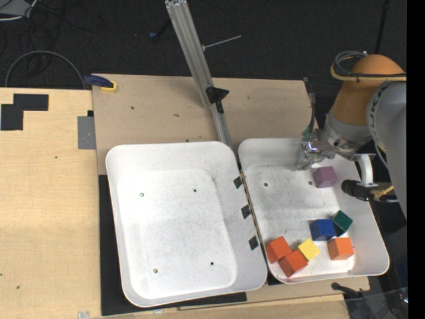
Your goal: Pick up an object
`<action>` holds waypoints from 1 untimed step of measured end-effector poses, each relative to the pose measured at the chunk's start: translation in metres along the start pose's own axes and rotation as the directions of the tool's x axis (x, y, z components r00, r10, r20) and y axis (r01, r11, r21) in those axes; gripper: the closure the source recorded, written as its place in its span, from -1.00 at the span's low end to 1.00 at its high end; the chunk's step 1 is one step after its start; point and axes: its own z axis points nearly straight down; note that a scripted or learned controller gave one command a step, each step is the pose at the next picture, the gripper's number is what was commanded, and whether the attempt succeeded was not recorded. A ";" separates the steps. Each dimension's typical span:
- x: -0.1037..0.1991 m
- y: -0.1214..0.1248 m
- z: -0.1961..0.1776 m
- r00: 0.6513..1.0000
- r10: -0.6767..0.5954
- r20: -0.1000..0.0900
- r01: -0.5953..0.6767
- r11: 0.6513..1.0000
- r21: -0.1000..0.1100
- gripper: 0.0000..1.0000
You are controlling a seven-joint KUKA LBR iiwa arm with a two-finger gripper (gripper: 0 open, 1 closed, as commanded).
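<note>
Bench [159, 105] bearing two white bins. Near corner of right bin [279, 158]: orange blocks [279, 248], yellow [309, 250], blue [323, 229], green [342, 221] sitting clustered. Farther: purple block [325, 176] lying just beside my claw [309, 155]. Claw hovering; finger state unreadable.

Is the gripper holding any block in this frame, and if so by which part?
Nothing is held. The gripper is low in the right bin, and the purple block lies just beside it on the bin floor, not between its fingers.
</note>
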 end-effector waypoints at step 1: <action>0.000 0.000 0.001 1.000 0.000 0.000 0.000 1.000 0.001 -1.00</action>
